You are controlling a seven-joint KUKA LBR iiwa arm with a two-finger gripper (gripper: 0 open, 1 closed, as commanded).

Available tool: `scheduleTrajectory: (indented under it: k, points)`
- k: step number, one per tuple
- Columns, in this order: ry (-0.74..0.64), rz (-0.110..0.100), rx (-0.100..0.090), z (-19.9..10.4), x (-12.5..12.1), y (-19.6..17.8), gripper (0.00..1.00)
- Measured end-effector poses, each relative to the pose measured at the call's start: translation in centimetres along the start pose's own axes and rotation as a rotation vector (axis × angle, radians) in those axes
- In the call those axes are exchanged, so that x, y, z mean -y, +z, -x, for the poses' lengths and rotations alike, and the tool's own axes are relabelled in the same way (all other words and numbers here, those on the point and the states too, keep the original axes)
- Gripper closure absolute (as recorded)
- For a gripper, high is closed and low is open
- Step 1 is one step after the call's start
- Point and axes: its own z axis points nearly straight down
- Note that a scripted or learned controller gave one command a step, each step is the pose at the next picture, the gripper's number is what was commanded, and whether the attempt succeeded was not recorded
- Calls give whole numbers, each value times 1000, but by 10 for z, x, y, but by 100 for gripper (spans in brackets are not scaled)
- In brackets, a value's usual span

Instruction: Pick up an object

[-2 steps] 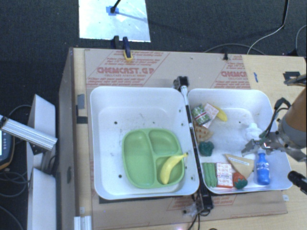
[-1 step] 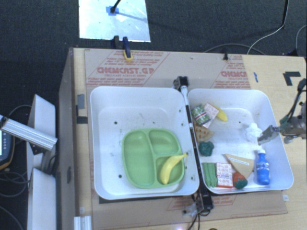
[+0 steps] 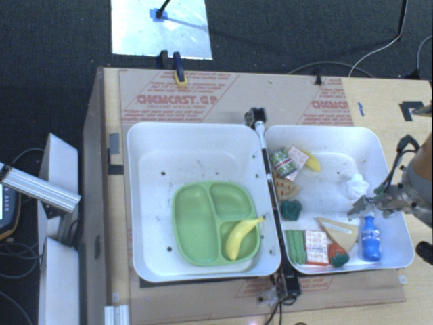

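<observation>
My gripper (image 3: 365, 207) hangs over the right side of the right bin (image 3: 379, 141), with the arm coming in from the right edge. Directly below it lies a blue bottle (image 3: 370, 239) with a white cap, its top end right at the gripper. A white crumpled lump (image 3: 356, 185) sits just above the gripper. Left of the bottle lies a pale cheese wedge (image 3: 340, 230). Whether the gripper touches the bottle is unclear.
The right bin also holds a snack packet (image 3: 289, 161), a yellow piece (image 3: 313, 162), a cracker (image 3: 287, 189), a dark green lump (image 3: 291, 210), a green and red packet (image 3: 306, 246) and a small orange item (image 3: 337, 254). In the left bin (image 3: 155, 147), a banana (image 3: 241, 235) lies on a green divided plate (image 3: 196, 225).
</observation>
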Motion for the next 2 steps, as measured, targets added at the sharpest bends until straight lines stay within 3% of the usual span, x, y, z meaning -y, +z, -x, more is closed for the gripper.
scheduleTrajectory:
  k: [1, 2]
  points:
    - [0, 1, 0, 0, 0, 40, 0]
    - [-3, 4, -1, -131, -20, -37, 0]
